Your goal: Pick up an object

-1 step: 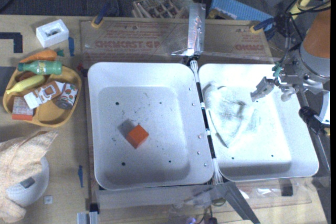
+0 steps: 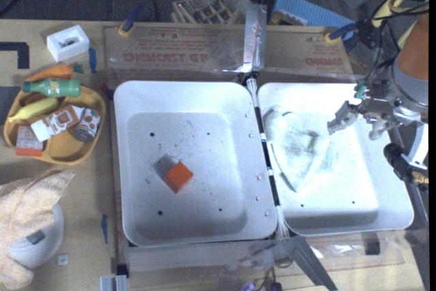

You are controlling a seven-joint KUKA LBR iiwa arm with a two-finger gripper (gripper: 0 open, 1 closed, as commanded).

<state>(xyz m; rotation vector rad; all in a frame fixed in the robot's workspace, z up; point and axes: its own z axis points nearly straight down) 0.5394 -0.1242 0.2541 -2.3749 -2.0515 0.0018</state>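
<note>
An orange block (image 2: 179,176) lies in the left bin (image 2: 136,105), low and left of centre. The tool (image 2: 357,123) hangs over the right bin's (image 2: 388,215) upper right, fingers spread apart with nothing between them, well apart from the block.

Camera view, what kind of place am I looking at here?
Probably a robotics lab bench set up for grasping trials. Two shallow white bins sit side by side, an orange block lies in the left one, and the gripper hangs over the right bin, with cables and boxes cluttering the floor behind.
</note>
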